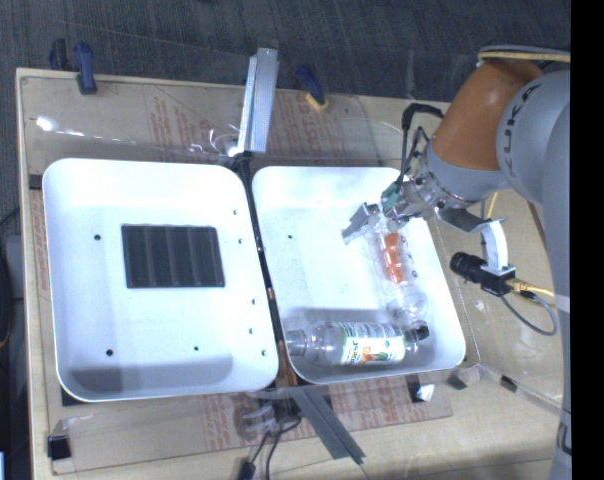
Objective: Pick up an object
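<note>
1. Far left of my feed is the left bin [72, 268]. All it holds is a dark ribbed rectangular pad [172, 256] lying flat near the middle. Nothing to grab there, so I'm ignoring that side.

2. Between the bins a grey metal bar [259, 93] sticks up past the back edge, with blue clamps [83, 66] along the board behind. None of that is near the arm's path.

3. In the right bin [302, 268] there are two candidates. A clear plastic bottle with a green and orange label [357, 343] lies on its side along the near wall. A slimmer clear bottle with orange inside [397, 263] lies lengthwise up the right side, its lower end near the first bottle's cap.

4. The gripper [367, 218] is down in the right bin at the top end of the slim bottle. I honestly can't tell how wide it's spread or whether it has anything; it's a grey blur at this angle.

5. If I were driving, I'd aim across the slim bottle's body, not its tapered end, since round clear plastic will probably roll or squirt out. The bin's right wall [452, 298] is just beside it, so finger room is tight there.

6. The cables and black connector [482, 268] outside the bin on the right look like the only snag risk.
</note>
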You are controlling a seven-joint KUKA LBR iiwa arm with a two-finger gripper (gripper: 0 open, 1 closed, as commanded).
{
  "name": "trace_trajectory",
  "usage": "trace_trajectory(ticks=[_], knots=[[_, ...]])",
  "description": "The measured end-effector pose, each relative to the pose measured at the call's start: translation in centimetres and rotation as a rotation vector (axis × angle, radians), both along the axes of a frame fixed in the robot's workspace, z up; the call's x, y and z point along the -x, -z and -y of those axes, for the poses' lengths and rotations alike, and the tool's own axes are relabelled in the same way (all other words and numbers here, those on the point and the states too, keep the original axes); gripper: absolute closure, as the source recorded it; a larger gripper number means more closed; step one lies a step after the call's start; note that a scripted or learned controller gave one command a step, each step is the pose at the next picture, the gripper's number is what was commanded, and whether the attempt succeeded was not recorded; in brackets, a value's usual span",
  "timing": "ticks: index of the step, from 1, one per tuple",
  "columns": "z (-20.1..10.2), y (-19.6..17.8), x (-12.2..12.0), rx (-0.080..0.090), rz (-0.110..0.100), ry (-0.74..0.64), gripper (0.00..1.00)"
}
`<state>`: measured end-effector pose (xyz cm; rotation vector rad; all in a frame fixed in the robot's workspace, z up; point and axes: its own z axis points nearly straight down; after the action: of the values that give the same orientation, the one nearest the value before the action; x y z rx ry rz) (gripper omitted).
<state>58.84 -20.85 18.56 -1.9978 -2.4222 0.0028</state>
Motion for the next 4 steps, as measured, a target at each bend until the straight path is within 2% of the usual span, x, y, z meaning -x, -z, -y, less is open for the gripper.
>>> trace_trajectory(ticks=[1,2,4], knots=[[0.0,-1.7,0.5,0.001,0.002,-0.053,0.0],[0.0,0.1,-0.8,0.002,0.004,-0.079,0.0],[0.0,-2.5,-0.5,-0.001,-0.001,-0.242,0.0]])
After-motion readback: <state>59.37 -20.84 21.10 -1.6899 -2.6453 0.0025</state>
